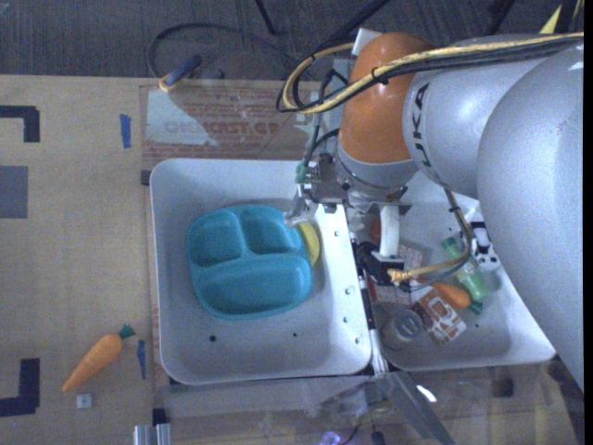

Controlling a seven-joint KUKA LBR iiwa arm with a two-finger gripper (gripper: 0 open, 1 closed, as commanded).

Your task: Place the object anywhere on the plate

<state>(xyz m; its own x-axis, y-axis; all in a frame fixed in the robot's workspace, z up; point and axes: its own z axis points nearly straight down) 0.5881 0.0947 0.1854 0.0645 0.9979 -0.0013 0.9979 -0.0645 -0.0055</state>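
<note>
Grey arm (500, 146) at frame right. End effector (310, 213) at blue plate's (248, 260) right edge, beside yellow object (311, 242); finger state indeterminable. Toy carrot (93, 360) lower left on table (74, 248).

A divided plate (248, 260) lies in the left bin (185, 341), toward its far right part, with a small object (311, 241) just beside the plate's right edge. The right bin (496, 341) holds a cluster of small items (435, 299) near its left wall. A toy carrot (93, 360) lies on the bench (65, 248), left of the left bin's near corner.
</note>
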